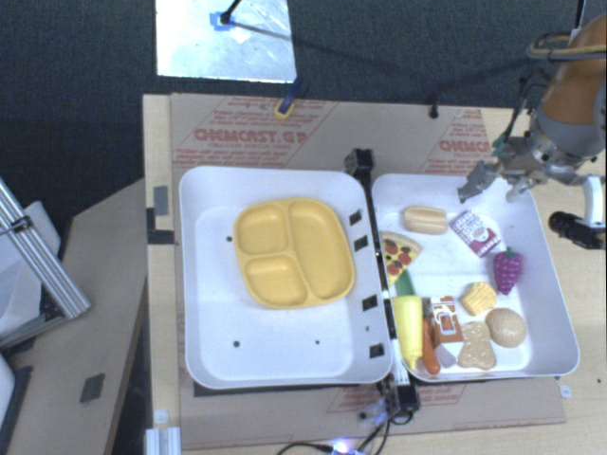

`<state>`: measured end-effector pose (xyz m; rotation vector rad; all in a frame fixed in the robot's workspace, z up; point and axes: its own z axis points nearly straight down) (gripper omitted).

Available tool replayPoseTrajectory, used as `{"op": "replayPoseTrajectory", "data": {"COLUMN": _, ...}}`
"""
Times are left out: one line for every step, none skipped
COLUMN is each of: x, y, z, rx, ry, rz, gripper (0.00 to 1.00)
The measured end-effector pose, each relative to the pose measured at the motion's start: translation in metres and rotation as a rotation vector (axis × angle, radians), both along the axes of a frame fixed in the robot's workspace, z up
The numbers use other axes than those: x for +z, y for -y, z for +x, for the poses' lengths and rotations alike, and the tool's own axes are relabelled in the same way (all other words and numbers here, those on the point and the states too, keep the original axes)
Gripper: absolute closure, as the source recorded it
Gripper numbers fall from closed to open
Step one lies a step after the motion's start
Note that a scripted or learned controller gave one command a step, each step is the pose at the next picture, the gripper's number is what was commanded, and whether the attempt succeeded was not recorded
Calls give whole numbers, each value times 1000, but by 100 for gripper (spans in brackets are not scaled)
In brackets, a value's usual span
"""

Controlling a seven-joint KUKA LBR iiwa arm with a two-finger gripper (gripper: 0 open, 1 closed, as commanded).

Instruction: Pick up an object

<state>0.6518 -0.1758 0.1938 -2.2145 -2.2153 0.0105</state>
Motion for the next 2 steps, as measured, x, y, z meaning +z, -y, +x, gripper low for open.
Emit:
{"op": "replayPoseTrajectory", "data": {"x": 10, "y": -1, "z": 3, "rx": 3, "ry": 13, "rz": -2, "gripper": 0}}
{"op": "replayPoseTrajectory", "data": {"x": -43, "y": -7, "z": -5, "rx": 2, "ry": 11, "rz": -2, "gripper": 0}}
